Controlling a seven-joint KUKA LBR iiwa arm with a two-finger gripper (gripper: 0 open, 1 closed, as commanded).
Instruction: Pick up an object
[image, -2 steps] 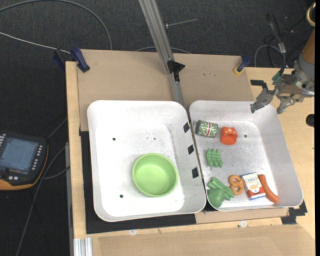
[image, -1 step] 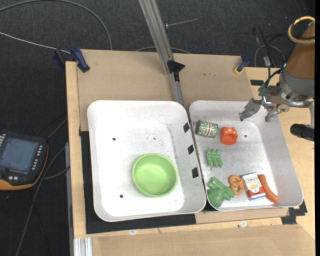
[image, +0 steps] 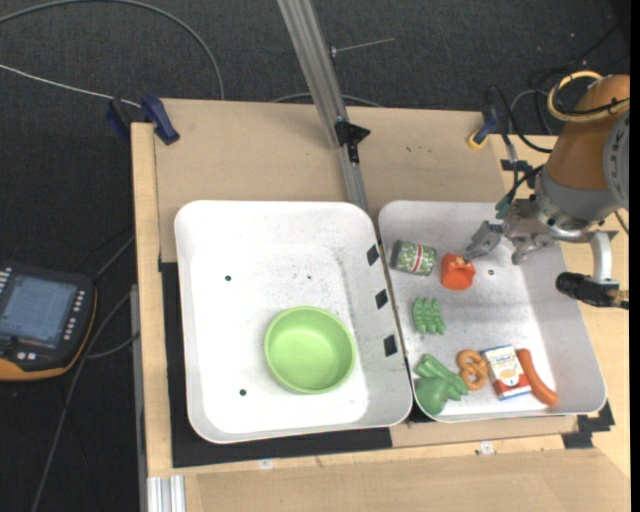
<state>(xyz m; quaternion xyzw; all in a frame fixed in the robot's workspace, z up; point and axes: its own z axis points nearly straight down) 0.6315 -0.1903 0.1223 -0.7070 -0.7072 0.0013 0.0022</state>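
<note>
My gripper (image: 505, 244) hangs over the far part of the right bin (image: 560, 310), its fingers spread open with nothing between them. A small orange-red toy (image: 457, 272) lies just left of and below the left finger (image: 483, 240), apart from it. Left of that toy lies a green and red can (image: 413, 258) on its side. A green ridged piece (image: 430, 316) sits mid-bin. Along the near edge are a green leafy toy (image: 438, 380), a pretzel (image: 470, 367), a small carton (image: 506, 371) and an orange stick (image: 541, 382).
The left bin (image: 215, 300) holds a green bowl (image: 309, 348). A metal pole (image: 325, 90) slants down to the gap between the bins. Blue clamps (image: 158, 118) grip the bench's far edge. A pendant (image: 40, 318) lies off the bench at left.
</note>
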